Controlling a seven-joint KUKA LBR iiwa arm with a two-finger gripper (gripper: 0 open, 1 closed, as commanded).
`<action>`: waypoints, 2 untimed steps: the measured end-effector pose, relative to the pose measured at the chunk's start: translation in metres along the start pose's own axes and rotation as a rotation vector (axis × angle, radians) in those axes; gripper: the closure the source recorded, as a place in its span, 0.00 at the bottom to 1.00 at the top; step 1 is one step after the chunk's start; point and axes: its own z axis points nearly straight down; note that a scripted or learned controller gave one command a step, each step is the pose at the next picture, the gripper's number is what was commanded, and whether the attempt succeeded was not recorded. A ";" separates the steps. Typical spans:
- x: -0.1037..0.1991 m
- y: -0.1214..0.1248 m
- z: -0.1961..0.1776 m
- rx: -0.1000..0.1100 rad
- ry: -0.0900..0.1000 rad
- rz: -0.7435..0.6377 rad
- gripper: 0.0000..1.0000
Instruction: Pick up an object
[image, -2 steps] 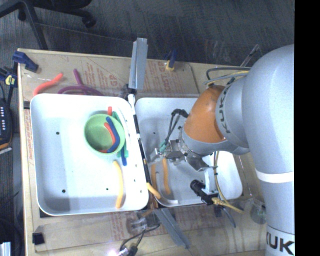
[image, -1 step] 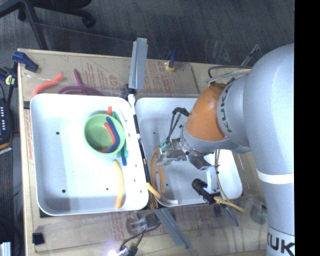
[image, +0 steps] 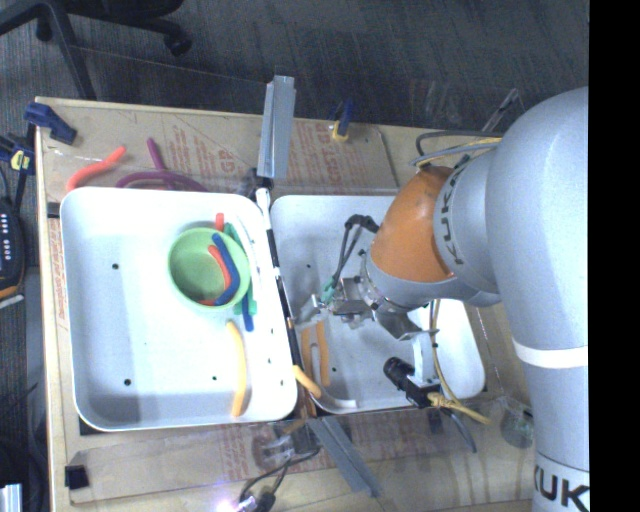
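Observation:
My gripper (image: 328, 303) hangs low over the left part of the right bin (image: 300, 225), under the arm's orange band (image: 412, 235). Just below it an orange stick (image: 321, 350) lies along the bin's floor, and a short yellow piece (image: 306, 379) rests at the bin's near left corner. In the left bin (image: 110, 300) a green bowl (image: 200, 268) holds a red, a blue and a green stick. A long yellow stick (image: 240, 370) lies in front of the bowl. Nothing can be seen held in the gripper.
The grey arm (image: 530, 250) covers most of the right bin's right half. A metal bar (image: 275, 125) stands behind the gap between the bins. Orange and purple cords (image: 150, 170) lie on the bench behind the left bin.

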 end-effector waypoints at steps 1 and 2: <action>0.000 0.000 -0.009 0.002 -0.002 -0.006 1.00; 0.000 0.000 -0.009 0.002 -0.002 -0.007 0.00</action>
